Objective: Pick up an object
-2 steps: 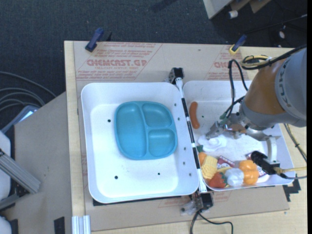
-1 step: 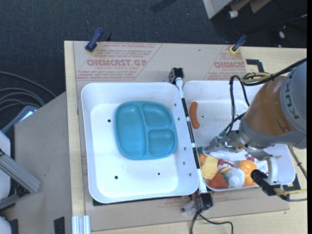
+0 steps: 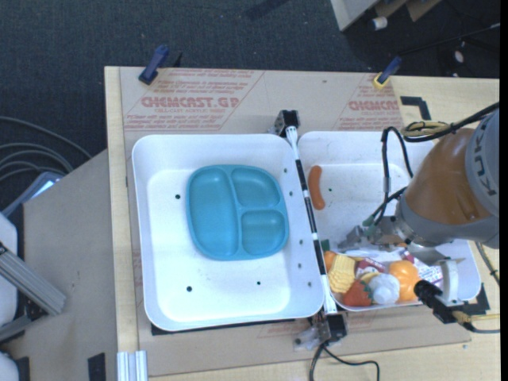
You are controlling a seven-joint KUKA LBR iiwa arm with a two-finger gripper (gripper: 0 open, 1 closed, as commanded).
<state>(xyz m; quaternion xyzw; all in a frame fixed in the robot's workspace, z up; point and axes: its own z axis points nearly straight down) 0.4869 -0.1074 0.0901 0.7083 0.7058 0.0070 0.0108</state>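
Note:
The right bin (image 3: pixel 349 145) holds an orange sausage (image 3: pixel 317 187) lying along its left wall. At its near end sits a heap of toy food: a yellow corn piece (image 3: pixel 341 272), a red strawberry (image 3: pixel 359 294), a white lump (image 3: pixel 386 290) and an orange fruit (image 3: pixel 403 276). My gripper (image 3: pixel 371 235) hangs low over the right bin, just above the far edge of the heap and to the right of the sausage. The wrist and its orange band (image 3: pixel 448 185) hide the bin's right part. Nothing shows in the gripper's hold.
The left bin (image 3: pixel 159 236) holds a blue divided plate (image 3: pixel 236 211) near its middle. A black divider clip (image 3: pixel 287 121) sits where the two bins meet. Black cables (image 3: pixel 390 153) loop over the right bin's far half.

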